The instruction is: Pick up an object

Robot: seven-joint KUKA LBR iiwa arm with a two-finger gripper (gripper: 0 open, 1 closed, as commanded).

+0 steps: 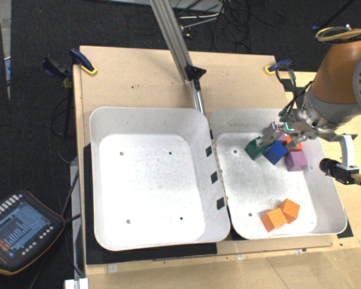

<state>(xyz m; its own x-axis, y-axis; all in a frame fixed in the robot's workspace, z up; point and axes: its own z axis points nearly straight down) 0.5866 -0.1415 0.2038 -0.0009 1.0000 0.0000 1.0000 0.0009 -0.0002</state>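
In the right bin (325,221) a cluster of blocks lies near the back: a green block (253,149), a blue block (277,153) and a purple block (296,160), with a bit of red-orange showing behind them. My gripper (278,136) hangs right over this cluster, its grey fingers reaching down onto the green and blue blocks. Whether anything is between the fingers is hidden by the hand itself. Two orange blocks (280,215) lie together near the bin's front.
The left bin (102,161) stands beside the right one, the two meeting at a black-taped seam (216,176). A metal camera pole (177,47) slants over the bench's back. A teach pendant (18,230) lies off the bench at lower left.
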